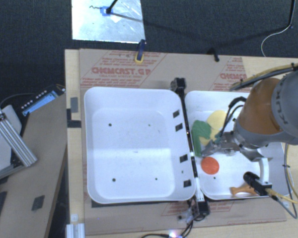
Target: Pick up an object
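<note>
In the right bin (228,99) lie a green thing (201,130), a pale yellow thing (217,118) behind it and a red-orange disc (210,165) toward the front. My gripper (210,148) reaches in from the right and is low over the bin's left side, between the green thing and the disc. Its tip is at the green thing's front edge. Nothing can be seen held in it. The wrist hides part of the yellow thing and the bin floor to the right.
A small orange-tan thing (240,189) lies at the right bin's front wall. The left bin (134,143) stands beside it, with a black-clipped divider wall (185,138) between them. Brown cardboard (124,68) lies under both bins.
</note>
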{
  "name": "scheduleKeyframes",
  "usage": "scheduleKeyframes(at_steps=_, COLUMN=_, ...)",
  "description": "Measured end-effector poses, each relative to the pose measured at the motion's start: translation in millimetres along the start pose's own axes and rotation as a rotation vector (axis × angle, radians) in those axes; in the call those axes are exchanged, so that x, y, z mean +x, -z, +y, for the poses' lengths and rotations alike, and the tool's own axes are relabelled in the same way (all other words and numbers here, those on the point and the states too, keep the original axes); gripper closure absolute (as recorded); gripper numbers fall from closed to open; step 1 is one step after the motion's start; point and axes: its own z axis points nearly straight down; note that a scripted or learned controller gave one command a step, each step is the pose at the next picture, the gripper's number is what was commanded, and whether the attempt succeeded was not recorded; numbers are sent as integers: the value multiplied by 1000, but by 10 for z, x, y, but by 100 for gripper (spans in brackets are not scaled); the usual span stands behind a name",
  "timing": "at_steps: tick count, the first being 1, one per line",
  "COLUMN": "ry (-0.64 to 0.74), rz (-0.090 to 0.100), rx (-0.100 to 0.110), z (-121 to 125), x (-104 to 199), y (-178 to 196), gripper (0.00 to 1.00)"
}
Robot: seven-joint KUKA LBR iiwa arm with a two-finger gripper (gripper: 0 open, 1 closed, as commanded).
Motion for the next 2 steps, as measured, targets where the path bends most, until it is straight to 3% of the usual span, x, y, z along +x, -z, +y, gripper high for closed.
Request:
scheduleKeyframes(at_steps=1, ry=5, rz=-3, rx=-19, z=19, x=192, y=1069, gripper=0)
scheduleKeyframes(at_steps=2, ry=-4, rz=-2, rx=0, z=-442, x=-30, y=244, gripper=0)
